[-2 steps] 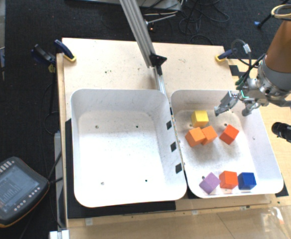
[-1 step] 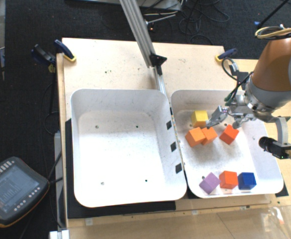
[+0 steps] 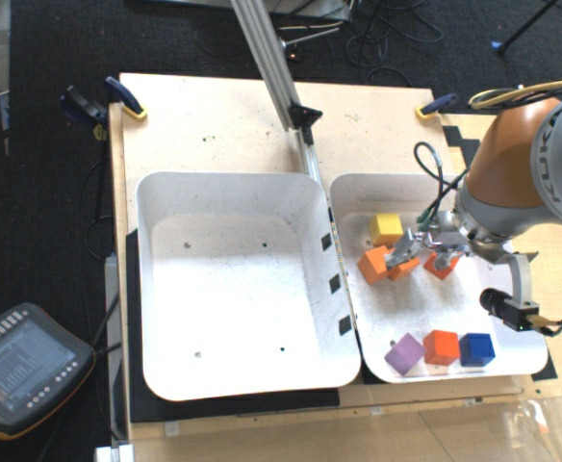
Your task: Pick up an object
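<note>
One gripper [image 3: 423,250] among blocks, right bin [image 3: 512,362]

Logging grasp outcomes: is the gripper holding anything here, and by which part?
Cannot tell. The gripper is down in the right white bin among two orange blocks, beside a yellow cube, but whether it grips either block is unclear.
</note>
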Controlling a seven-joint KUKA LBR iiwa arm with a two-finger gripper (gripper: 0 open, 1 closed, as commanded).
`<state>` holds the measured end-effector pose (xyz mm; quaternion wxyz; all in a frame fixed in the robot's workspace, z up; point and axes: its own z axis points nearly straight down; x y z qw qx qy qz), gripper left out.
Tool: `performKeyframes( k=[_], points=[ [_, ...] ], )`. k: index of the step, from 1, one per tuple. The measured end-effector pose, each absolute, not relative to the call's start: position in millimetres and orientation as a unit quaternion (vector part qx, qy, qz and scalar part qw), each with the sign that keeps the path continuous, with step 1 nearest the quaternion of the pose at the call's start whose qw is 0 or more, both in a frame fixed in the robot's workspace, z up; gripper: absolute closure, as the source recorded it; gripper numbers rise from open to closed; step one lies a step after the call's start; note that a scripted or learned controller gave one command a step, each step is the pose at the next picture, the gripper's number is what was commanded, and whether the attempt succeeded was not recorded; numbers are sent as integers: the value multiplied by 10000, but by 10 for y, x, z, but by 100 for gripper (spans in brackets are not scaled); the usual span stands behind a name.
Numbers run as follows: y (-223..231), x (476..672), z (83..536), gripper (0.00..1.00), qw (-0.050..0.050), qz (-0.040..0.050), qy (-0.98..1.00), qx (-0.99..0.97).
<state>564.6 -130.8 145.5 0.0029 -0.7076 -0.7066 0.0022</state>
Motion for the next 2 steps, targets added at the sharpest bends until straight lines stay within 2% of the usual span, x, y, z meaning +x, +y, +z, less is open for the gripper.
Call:
performKeyframes(
  k=[1, 2],
  points=[
    [-1313, 5715, 1213, 0, -88, -61, -7078, -7063],
    [-1302, 5717, 1289, 100, -79, -70, -7072, -7070]
  ],
)
